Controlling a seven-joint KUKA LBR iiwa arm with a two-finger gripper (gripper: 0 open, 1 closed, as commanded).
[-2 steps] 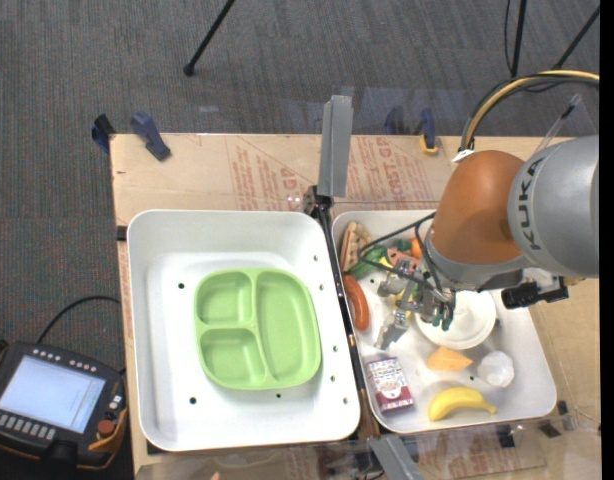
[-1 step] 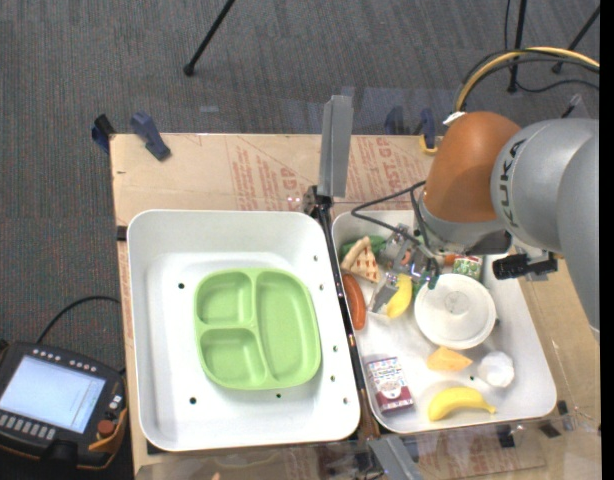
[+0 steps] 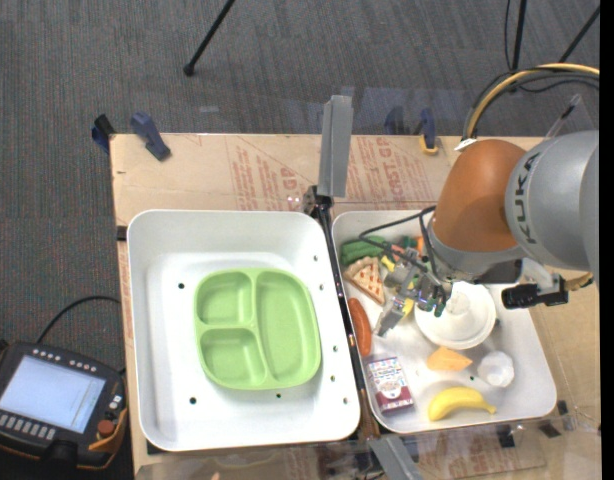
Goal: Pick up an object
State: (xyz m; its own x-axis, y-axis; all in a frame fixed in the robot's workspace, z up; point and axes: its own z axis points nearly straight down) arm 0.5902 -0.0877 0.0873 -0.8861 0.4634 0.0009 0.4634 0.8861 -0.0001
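Closest to the camera in the right bin [image 3: 543,386] there's a banana [image 3: 460,402] lying flat along the front wall, long axis running roughly left to right with its ends curling up toward the back, and just to its left a small printed card box [image 3: 390,382] standing its long side front to back. A bit further in sits an orange wedge [image 3: 448,359], pointy end aiming left, and a whitish lump [image 3: 496,369] beside it near the right wall. Then comes a white bowl [image 3: 464,317] sitting upright in the middle of the bin. The gripper [image 3: 414,289] hangs just left of that bowl, at its rim, over a pile of small stuff; honestly I can't tell how its fingers are set, the wiring and clutter hide them, and nothing visibly sits between them. Right below and left of the gripper is a red sausage [image 3: 361,326], long axis front to back along the bin's left wall, well apart from the banana. Just behind it is a pizza slice [image 3: 368,281], tip pointing toward the front, and further back some green bits [image 3: 361,250] by the back left corner. Over in the left bin [image 3: 157,368] a green divided plate [image 3: 257,328] lies flat in the centre, far from the gripper.
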